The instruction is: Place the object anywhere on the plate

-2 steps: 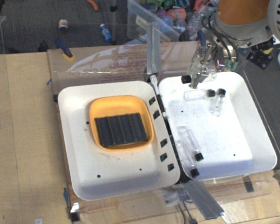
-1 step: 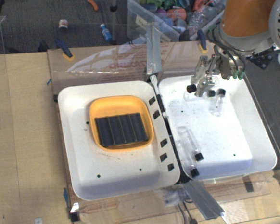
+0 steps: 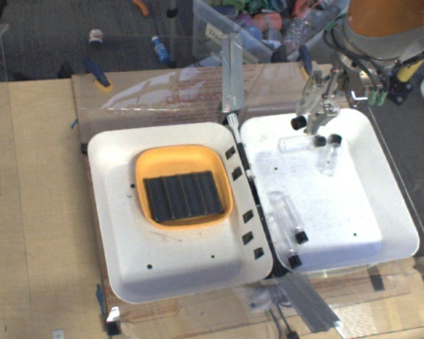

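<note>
Dark ridged object [image 3: 183, 196] lies flat on the orange plate [image 3: 147, 165] in the left bin [image 3: 117, 260]. Jaws [image 3: 317, 131] over right bin [image 3: 362, 219] (upper part), open, nothing between them.

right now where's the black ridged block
In the camera view, the black ridged rectangular block lies flat on the orange square plate in the left white bin.
</note>
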